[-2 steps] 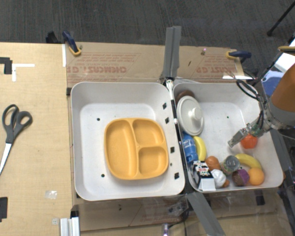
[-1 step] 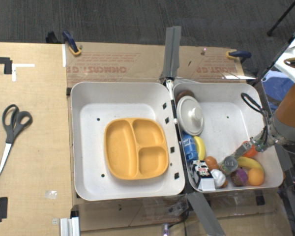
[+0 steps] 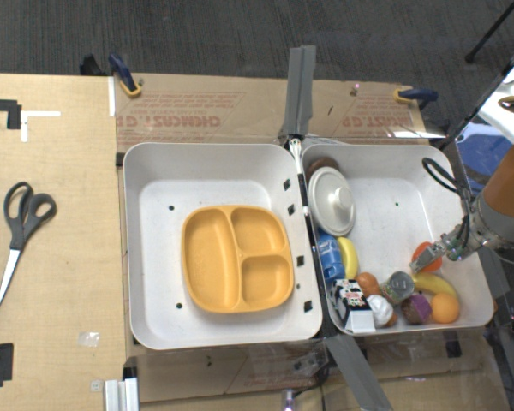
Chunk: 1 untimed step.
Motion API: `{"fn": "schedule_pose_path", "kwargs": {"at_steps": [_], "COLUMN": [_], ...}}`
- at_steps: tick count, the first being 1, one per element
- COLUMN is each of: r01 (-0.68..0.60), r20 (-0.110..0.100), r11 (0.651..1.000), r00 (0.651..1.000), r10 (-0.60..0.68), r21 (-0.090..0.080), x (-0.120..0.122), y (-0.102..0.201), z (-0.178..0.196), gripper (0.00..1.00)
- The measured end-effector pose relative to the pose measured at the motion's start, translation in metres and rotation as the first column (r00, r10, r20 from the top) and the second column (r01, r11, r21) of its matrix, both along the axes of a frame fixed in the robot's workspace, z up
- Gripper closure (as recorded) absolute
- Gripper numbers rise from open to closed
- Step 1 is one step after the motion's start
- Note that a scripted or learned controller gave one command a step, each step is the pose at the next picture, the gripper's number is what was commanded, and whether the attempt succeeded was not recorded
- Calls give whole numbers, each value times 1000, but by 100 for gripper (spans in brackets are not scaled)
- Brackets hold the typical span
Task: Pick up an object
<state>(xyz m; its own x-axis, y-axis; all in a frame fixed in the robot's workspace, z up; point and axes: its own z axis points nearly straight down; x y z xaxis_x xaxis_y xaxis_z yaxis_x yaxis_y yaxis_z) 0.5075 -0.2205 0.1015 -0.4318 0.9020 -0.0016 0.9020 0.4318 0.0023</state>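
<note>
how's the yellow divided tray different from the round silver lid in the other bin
The yellow divided plastic tray is squarish with rounded corners and split into three compartments; the round silver metal lid is a plain disc with a central knob. The tray is clearly larger. The tray lies alone mid left white bin; the lid sits against the right white bin's left wall among other items. Both rest inside white bins.

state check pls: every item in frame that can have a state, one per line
gripper: low in the right bin, at the small items; grip unclear
orange divided plate: upright, flat in the left bin, compartments bare
silver lid: tilted against the right bin's left wall
banana: lying flat by the gripper
scissors: closed, flat on the bench left of the bins
blue clamps: clipped on the cardboard
</note>
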Motion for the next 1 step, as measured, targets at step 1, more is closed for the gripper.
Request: {"fn": "schedule_pose_path", "kwargs": {"at_steps": [1], "r01": [-68], "r20": [-1], "r11": [998], "r00": [998], "r10": [68], "r21": [-1], "x": [7], "y": [52], "z": [117], "gripper": [100]}}
